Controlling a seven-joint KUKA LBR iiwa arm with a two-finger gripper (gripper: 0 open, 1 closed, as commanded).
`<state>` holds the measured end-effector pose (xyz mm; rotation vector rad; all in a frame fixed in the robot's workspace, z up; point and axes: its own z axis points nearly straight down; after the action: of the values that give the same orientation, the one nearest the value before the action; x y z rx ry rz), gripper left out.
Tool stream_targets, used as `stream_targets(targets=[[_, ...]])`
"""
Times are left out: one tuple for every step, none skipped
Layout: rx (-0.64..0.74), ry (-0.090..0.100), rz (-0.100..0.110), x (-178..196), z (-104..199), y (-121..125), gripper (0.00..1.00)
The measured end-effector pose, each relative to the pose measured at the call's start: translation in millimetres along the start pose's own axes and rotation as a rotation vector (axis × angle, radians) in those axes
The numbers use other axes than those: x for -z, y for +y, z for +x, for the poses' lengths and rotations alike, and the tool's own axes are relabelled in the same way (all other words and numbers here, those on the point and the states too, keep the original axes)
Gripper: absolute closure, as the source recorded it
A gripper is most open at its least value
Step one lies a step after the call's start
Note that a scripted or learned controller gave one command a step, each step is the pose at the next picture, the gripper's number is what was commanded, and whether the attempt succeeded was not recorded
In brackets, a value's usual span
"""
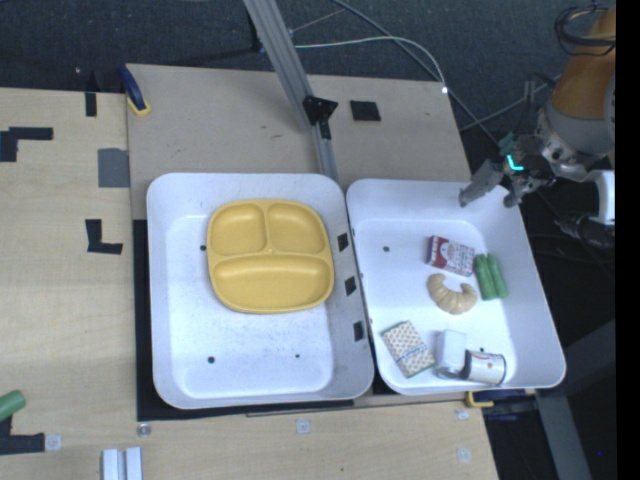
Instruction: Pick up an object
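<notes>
Camera view shows the two-finger gripper (490,190) open and empty above the far rim of the right white bin (530,298). To grasp well, descend straight over the tan croissant (452,294) at this bin's middle.

The bench (60,298) looks like pale matt wood. Both bins (180,368) are smooth white plastic, faintly speckled. The yellow divided plate (270,256) is smooth, slightly glossy plastic. The croissant (452,294) looks matt.

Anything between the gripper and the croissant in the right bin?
Nothing visible. The gripper hangs over the right bin's far rim; bare bin floor lies between it and the croissant, with the red packet just beside that line.
</notes>
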<state>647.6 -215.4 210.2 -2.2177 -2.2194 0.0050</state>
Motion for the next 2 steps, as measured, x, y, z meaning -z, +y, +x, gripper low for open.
stream_targets(targets=[[0.001, -0.001, -0.004, 2, 0, 1, 0.0], [0.002, -0.001, 0.0, -62, 2, 3, 0.0]])
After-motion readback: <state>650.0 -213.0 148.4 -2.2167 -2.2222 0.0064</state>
